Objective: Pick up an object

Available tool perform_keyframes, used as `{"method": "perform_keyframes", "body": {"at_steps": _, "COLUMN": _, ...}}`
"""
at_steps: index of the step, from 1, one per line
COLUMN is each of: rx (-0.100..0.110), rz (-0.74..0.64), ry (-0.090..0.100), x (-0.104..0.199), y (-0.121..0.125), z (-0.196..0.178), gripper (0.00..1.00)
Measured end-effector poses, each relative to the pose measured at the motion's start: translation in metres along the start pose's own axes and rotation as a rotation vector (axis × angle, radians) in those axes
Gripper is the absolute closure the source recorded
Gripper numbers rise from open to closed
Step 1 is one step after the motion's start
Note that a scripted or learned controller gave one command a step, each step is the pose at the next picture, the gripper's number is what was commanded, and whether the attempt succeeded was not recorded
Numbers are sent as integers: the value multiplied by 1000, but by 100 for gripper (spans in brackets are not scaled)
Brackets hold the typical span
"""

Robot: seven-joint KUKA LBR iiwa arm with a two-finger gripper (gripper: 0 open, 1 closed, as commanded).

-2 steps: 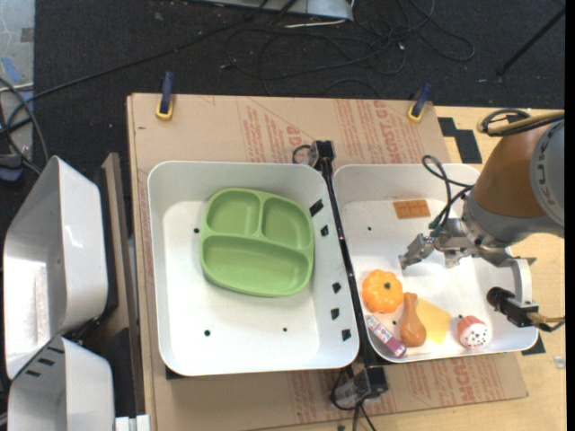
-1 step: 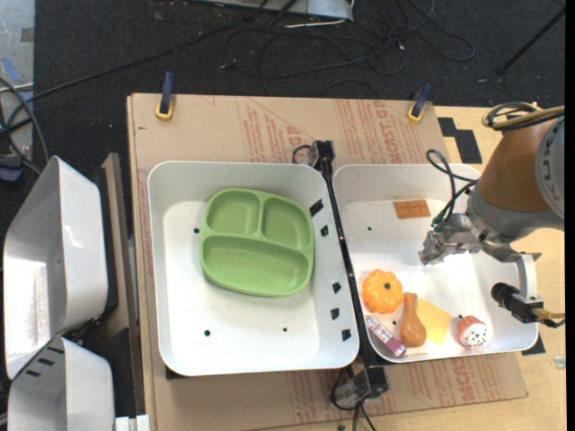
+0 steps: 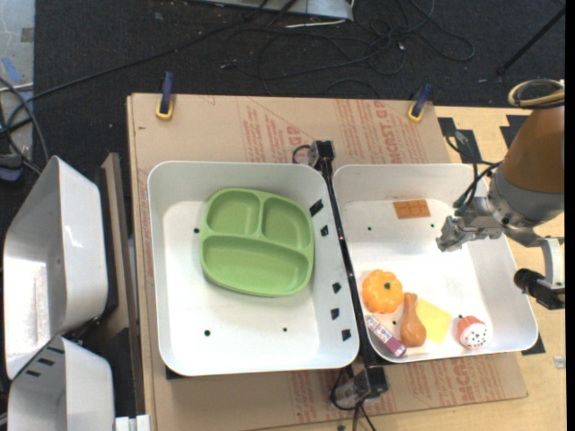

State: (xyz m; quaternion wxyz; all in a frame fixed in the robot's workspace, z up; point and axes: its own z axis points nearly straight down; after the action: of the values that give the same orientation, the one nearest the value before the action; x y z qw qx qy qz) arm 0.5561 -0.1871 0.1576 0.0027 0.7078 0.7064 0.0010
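The drumstick (image 3: 411, 320) lay beside the orange pumpkin (image 3: 382, 291); up-right of the pumpkin hung the tool (image 3: 452, 234), grip state unreadable. Best descend squarely over one toy.

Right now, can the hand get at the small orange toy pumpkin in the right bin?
Probably yes: the hand hangs over that bin, and the small orange toy pumpkin has nothing on top of it.

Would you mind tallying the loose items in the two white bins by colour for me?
Green: 1, the divided plate in the left bin
Orange: 3, the pumpkin, the drumstick, the flat card
Yellow: 1, the wedge
Purple and white: 1, the tube
Red and white: 1, the speckled piece
Total: 7
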Motion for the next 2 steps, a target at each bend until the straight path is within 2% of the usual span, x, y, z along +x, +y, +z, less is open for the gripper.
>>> {"method": "perform_keyframes", "body": {"at_steps": 1, "rx": 0, "rz": -4, "ry": 0, "x": 0, "y": 2, "z": -53, "gripper": 100}}
{"method": "perform_keyframes", "body": {"at_steps": 2, "rx": 2, "rz": -10, "ry": 3, "x": 53, "y": 24, "z": -52, "gripper": 100}}
